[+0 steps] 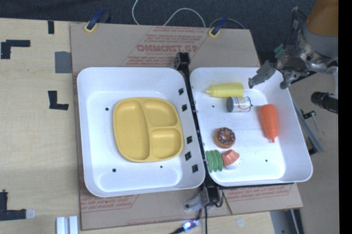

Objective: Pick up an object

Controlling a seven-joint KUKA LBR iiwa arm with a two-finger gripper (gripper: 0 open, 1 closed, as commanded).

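the right bin holds the loose things to pick: a yellow bottle lying near its far edge, a small can on its side just beside it, an orange carrot toward the right wall, a chocolate donut near the middle, and a green and red toy food piece at the near edge. the gripper hangs over the bin's far right corner, fingers spread with nothing between them, apart from the bottle. the left bin holds a yellow divided tray.
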